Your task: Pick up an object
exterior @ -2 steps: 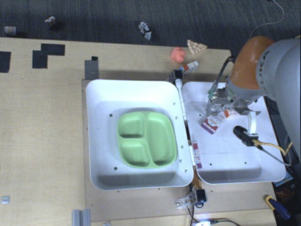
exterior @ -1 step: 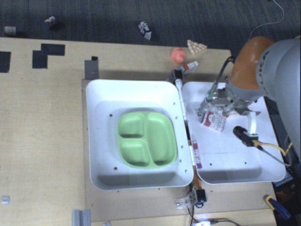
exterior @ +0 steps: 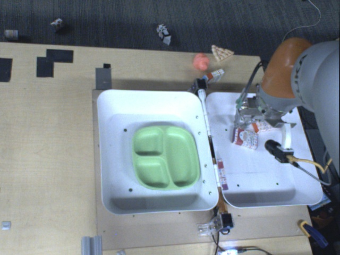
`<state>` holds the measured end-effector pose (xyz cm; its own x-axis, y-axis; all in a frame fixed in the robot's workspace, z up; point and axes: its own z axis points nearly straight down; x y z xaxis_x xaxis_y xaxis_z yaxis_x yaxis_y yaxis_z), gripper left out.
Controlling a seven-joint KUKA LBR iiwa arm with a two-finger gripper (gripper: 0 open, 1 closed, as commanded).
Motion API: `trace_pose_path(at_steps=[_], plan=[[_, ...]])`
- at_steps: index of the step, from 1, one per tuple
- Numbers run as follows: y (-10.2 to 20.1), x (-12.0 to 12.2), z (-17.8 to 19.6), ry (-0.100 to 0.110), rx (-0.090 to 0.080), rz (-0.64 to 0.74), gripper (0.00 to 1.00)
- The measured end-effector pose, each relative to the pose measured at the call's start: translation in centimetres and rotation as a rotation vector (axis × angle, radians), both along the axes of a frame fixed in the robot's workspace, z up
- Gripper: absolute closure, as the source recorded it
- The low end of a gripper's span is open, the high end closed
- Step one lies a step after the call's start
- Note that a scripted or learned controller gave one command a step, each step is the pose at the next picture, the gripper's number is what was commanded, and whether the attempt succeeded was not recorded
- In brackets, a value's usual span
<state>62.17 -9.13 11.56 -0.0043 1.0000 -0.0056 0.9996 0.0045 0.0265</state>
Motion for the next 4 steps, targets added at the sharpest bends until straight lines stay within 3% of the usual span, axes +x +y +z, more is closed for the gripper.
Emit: trace_pose_path(at_steps=[1, 2, 3, 4], plan=[[0.0, 0.0, 0.0, 0.000, 0.000, 0.000, 0.00], [0.6, -6.6, -2.5, 0.005, -0.001, -0.002, 0.00], [0.7, -6.3, -1.2, -0.003, 0.000, 0.000, 1.00], [4.9, 4.8, 10.4, 0.020, 0.005, 0.002, 1.00]])
